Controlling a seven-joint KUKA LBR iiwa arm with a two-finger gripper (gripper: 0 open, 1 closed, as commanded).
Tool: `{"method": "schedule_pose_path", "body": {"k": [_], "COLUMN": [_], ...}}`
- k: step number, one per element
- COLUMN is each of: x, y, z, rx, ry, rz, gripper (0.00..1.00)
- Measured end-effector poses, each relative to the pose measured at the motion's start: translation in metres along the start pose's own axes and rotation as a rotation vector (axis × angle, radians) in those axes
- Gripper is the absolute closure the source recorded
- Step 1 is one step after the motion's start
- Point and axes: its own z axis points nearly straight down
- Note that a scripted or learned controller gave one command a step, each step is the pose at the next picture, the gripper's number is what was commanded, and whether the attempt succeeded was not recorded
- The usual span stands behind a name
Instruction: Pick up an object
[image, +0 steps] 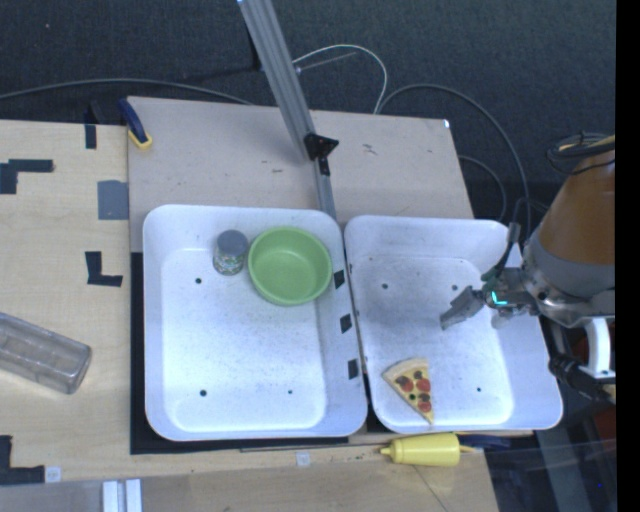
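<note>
A dark carpet-like floor (480, 50) lies behind the bench, and thin cables (345, 55) run over it in loops. The bench top (220, 150) is pale wood board, with some small scratches and marks. On its left part there are black tape pieces (98, 268) and one grey patch (113, 198). A grey metal pole (280, 70) stands slanted from the back, with a black clamp (320, 147) on it. The light is soft and even, with no strong shadows.
</note>
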Motion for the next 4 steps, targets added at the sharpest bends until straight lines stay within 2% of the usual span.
{"method": "schedule_pose_path", "body": {"k": [1, 2, 3, 4], "x": [0.003, 0.003, 0.004, -0.001], "y": [-0.01, -0.006, -0.01, -0.012], "z": [0.06, 0.108, 0.101, 0.041], "rx": [0.007, -0.01, 0.001, -0.006], "ry": [0.001, -0.001, 0.001, -0.002], "rz": [0.001, 0.004, 0.0, 0.001], "gripper": [0.0, 0.0, 1.0, 1.0]}}
